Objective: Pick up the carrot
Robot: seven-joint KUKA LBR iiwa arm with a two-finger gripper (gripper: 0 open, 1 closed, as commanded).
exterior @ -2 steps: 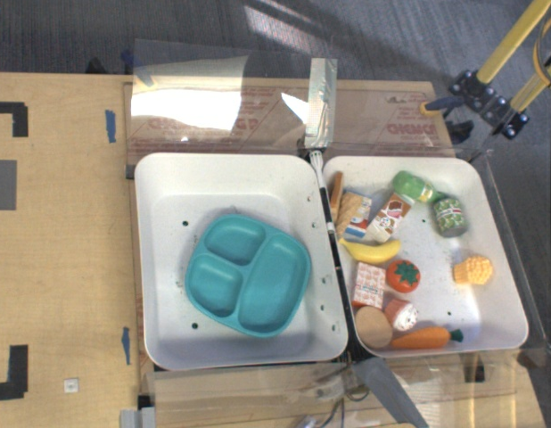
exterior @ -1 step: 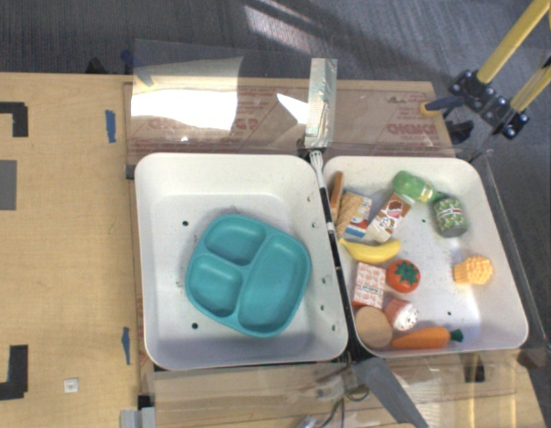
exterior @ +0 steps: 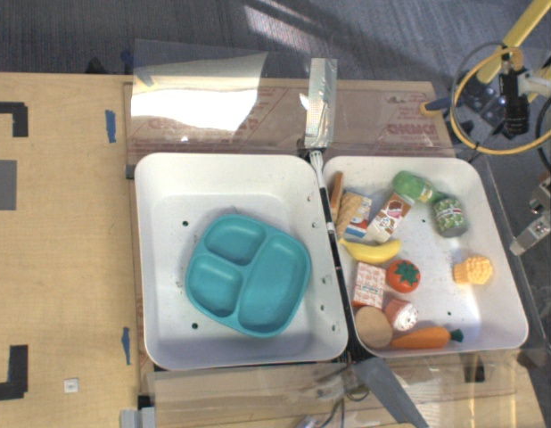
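Observation:
The carrot is orange with a small green stem end pointing right. It lies flat along the front wall of the right bin, near the bin's front middle. Its left end touches a tan round item, and a small red and white can lies just behind it. To the carrot's right the bin floor is bare.
The right bin also holds a tomato, a banana, a corn piece, two green items and several small cartons. A teal divided tray sits in the left bin. Cables and a stand are at the top right.

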